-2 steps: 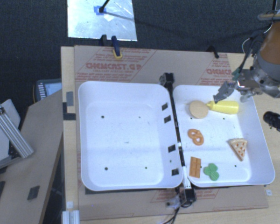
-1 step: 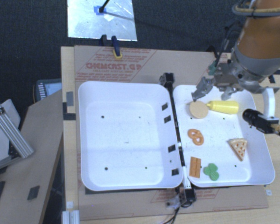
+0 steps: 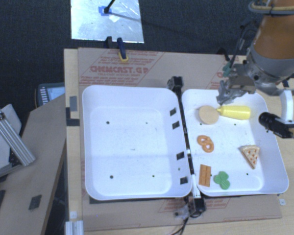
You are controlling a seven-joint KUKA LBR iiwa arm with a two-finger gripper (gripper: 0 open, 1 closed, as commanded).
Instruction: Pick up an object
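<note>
Jaws [image 3: 224, 98] hang low over the back of the right bin [image 3: 272, 131], just above the yellow bottle [image 3: 234, 112] and the round tan bun [image 3: 208, 115]; whether they are open or closed cannot be told, and nothing shows between them. Bottle and bun lie touching, side by side. Nearer the front lie a pretzel [image 3: 205, 143], a pizza slice [image 3: 250, 155], an orange cracker [image 3: 205, 175] and a green leafy piece [image 3: 222, 179]. Both bins sit on a cardboard-covered surface [image 3: 137, 67], the left bin [image 3: 132, 141] beside the right.

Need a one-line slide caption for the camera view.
KUKA gripper above yellow bottle and round cookie in right bin.
</note>
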